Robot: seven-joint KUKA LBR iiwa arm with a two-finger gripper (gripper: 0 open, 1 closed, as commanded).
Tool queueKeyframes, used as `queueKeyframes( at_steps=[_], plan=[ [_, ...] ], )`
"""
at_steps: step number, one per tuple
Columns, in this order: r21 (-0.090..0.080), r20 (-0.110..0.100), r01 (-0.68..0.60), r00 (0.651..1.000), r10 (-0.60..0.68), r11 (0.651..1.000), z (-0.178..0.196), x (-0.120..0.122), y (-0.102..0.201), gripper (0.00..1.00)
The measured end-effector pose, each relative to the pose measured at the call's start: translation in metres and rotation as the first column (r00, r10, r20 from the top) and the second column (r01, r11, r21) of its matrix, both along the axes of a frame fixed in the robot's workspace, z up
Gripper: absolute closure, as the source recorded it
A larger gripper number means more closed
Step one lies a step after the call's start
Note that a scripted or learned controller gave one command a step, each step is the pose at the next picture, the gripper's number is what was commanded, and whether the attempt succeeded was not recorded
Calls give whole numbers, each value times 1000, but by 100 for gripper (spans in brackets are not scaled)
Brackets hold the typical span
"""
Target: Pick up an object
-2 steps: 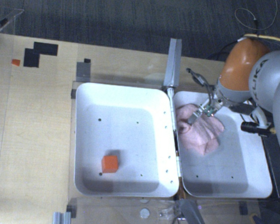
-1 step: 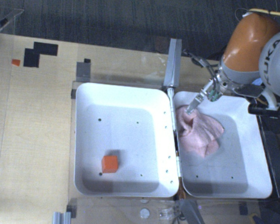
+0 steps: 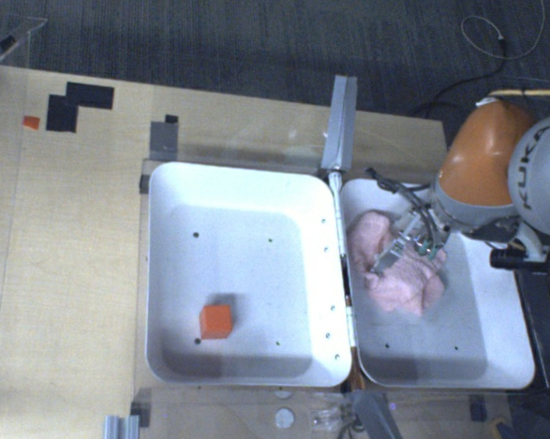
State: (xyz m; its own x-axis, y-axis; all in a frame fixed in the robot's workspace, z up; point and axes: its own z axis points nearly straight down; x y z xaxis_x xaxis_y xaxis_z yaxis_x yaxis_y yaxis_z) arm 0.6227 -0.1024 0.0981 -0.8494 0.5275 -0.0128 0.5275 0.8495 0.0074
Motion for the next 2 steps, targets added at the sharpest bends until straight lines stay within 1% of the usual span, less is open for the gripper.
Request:
queueKeyframes(
  at_steps=[1, 2],
  plan=[
    [-1, 1, -47, 999, 47, 999, 90, -24, 24, 0],
    [2, -7, 235, 972, -235, 972, -3, -2, -1, 0]
  ],
)
